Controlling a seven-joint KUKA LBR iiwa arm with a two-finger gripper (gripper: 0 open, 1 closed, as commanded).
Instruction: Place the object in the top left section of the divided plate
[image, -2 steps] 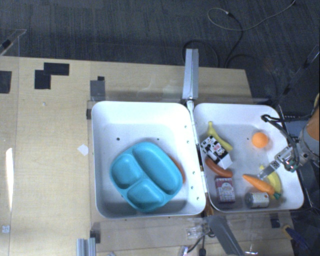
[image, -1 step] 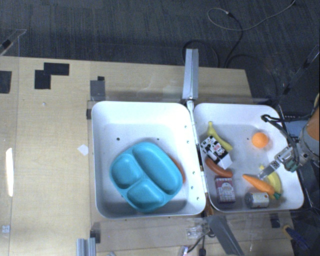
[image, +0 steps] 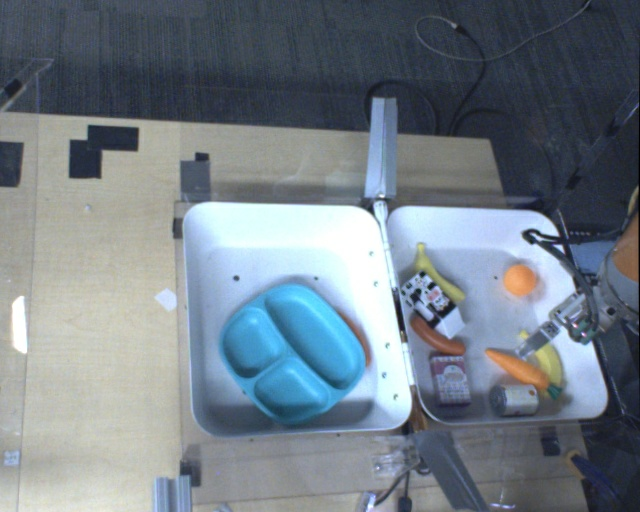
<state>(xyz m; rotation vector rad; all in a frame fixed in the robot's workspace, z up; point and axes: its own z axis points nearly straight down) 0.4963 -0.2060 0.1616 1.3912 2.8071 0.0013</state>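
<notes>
Camera view: gripper (image: 530, 343) just above carrot (image: 517, 367).

Arm (image: 622, 265) cut off at right edge; orange item (image: 357, 335) mostly under plate (image: 290, 350).

Arm: grey wrist, orange band showing at the right bin's (image: 497, 232) far edge. Hand (image: 533, 342): silvery metal, slim fingers. Black cable loops above the wrist.

A robotics lab: a pale wooden table (image: 100, 300) stands on dark carpet (image: 250, 50) and carries two shallow white bins (image: 200, 300) bolted to metal brackets (image: 383, 150). Loose cables (image: 480, 40) trail across the carpet behind the table, and black markers (image: 100, 148) are stuck to its top.
</notes>
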